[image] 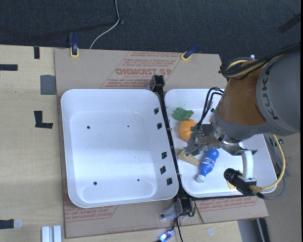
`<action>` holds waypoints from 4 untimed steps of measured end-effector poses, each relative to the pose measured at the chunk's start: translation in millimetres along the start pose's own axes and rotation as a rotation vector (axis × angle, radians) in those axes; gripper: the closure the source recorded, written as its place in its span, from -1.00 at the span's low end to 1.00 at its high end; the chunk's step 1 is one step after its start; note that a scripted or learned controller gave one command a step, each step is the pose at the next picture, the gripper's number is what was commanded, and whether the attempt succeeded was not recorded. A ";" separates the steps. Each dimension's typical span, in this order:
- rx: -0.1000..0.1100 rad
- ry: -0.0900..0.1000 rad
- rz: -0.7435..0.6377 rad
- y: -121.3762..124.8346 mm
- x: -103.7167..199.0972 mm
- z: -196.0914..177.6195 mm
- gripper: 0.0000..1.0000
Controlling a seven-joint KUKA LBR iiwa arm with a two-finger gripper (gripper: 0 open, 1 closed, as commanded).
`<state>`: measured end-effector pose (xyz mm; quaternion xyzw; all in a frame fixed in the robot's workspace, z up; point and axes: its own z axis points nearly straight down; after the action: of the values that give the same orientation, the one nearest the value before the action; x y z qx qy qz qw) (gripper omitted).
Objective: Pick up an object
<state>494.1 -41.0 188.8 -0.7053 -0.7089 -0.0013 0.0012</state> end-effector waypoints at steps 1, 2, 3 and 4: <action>-0.005 -0.001 -0.003 -1.1 54.7 -87.5 1.00; -0.004 -0.008 0.013 -10.9 -42.6 -141.6 1.00; -0.003 -0.002 -0.005 -2.4 36.7 -189.4 1.00; 0.004 -0.003 -0.002 8.6 89.8 -174.6 1.00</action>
<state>502.2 48.3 363.6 -0.7047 -0.7095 0.0012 0.0013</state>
